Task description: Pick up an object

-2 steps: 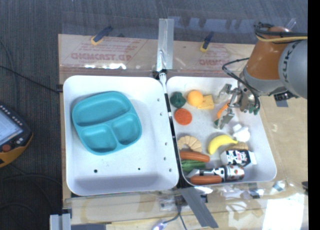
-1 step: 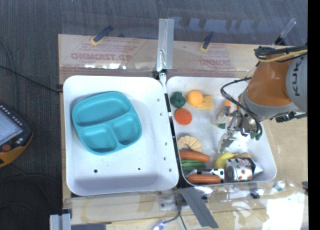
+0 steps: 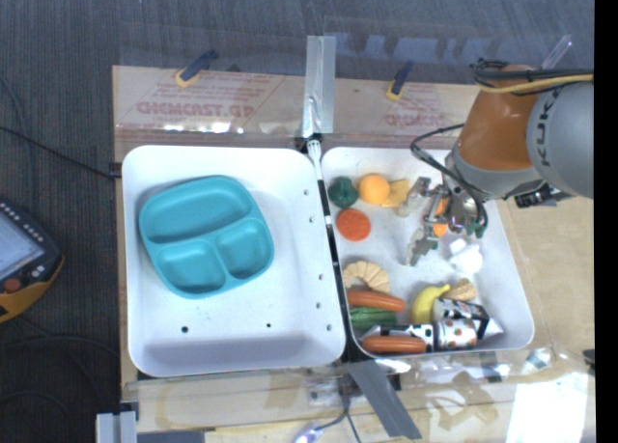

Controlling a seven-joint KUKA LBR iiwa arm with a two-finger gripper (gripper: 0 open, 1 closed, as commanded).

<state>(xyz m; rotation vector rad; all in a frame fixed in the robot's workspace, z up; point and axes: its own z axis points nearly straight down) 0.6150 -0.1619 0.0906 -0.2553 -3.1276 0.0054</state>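
Note:
My gripper (image 3: 422, 220) is low inside the right bin (image 3: 510, 282), in its upper middle, and its two grey fingers (image 3: 417, 193) stand spread apart, so it is open. I see nothing held between them. Just left of the gripper lie an orange ball (image 3: 374, 187) and a yellow piece (image 3: 398, 192). A dark green item (image 3: 341, 190) and a red tomato (image 3: 353, 225) sit further left. A white lump (image 3: 466, 259) lies just right of the lower finger. A small orange thing (image 3: 440, 229) shows close under the wrist, partly hidden.
The left bin (image 3: 193, 335) holds a teal divided plate (image 3: 205, 234). At the front of the right bin crowd a croissant (image 3: 365, 274), a carrot (image 3: 377, 300), a green vegetable (image 3: 372, 317), a red sausage (image 3: 394, 344), a banana (image 3: 430, 301) and a black-and-white toy (image 3: 459, 327).

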